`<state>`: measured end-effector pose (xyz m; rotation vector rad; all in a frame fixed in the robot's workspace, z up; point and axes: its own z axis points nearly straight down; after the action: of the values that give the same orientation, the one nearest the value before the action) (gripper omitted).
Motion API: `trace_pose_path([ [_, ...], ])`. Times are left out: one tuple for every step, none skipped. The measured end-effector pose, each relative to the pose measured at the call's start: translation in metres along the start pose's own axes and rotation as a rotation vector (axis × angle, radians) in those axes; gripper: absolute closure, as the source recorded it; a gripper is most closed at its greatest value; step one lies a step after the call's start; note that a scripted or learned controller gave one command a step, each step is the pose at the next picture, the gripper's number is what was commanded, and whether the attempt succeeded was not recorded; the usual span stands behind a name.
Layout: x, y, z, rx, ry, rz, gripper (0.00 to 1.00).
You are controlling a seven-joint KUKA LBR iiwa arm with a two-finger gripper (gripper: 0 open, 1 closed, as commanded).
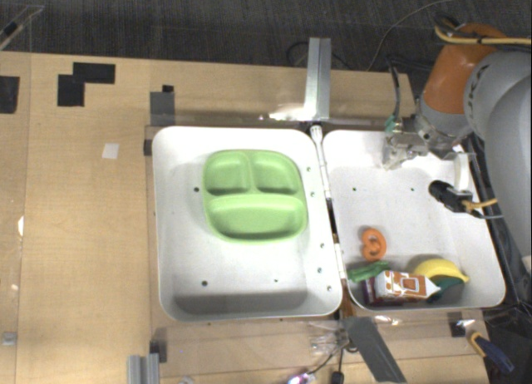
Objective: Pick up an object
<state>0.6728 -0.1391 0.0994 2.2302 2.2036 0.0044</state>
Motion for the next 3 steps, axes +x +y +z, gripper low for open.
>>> trace_pose_path([
  [0.0, 0.0, 0.0, 0.0, 0.0, -0.001, 0.0],
  [0.0, -0.001, -0.086, 0.001, 0.002, -0.071, 0.0],
  [0.01, -0.056, -0.028, 0.006, 0.003, -0.036, 0.0],
])
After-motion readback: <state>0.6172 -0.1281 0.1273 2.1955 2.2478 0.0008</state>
